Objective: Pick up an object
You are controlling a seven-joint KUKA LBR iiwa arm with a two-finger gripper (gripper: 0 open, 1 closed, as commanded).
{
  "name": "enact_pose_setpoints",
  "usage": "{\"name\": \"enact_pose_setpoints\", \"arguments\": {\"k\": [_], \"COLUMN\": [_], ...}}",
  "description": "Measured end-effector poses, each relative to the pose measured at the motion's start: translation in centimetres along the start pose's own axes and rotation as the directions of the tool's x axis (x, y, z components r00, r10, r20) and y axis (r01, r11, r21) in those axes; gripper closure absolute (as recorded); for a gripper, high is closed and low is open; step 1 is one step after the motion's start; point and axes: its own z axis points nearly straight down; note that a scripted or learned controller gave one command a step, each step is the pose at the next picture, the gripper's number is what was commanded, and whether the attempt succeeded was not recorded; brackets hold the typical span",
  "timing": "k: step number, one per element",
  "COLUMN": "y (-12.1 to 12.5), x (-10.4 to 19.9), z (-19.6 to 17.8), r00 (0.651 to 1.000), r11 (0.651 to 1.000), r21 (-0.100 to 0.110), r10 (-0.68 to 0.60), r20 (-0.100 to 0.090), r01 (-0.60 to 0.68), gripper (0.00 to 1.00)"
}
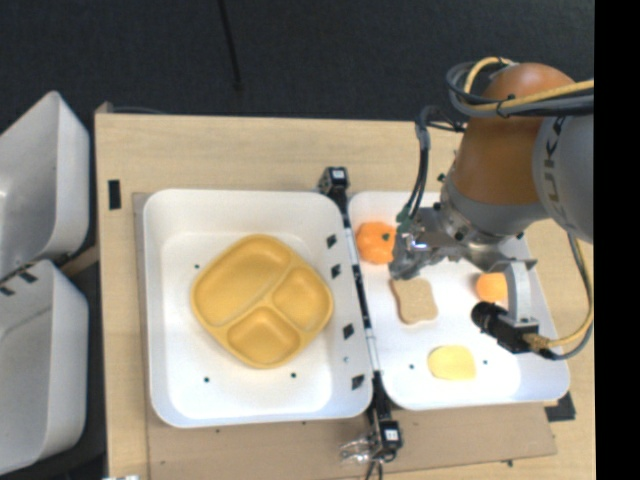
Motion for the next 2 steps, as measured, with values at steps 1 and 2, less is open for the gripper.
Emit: {"name": "enact_pose_setpoints", "arguments": {"k": [1, 2], "y": [1.1, 2.8], "x": [4.2, 8.9], "z": [1.3, 2.5], "r00": [1.000, 1.000], "r11": [1.000, 1.000], "r21": [0.002, 0.000], "r10": [0.003, 0.002], "r20": [0.002, 0.002], "r01": [-0.003, -0.002], "gripper": [1.00, 1.00]}}
